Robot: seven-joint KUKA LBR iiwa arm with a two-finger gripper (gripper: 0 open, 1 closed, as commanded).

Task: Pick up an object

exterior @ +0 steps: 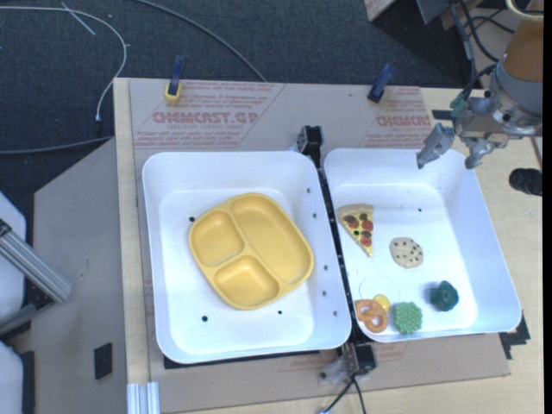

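The right bin [470, 205] holds a pizza slice [358, 227], a round cookie [405, 251], a dark green broccoli-like piece [444, 296], a light green bumpy piece [407, 317] and an orange pretzel [373, 314]. My gripper [454, 149] hangs above the bin's far right corner with its two fingers [434, 145] spread apart and nothing between them. It is well clear of all the food pieces.
The left bin [164, 231] carries a yellow divided tray [250, 248]. Two blue clamps [176, 78] [380, 82] sit on the far edge of the board. A black bracket [310, 138] stands between the bins at the back.
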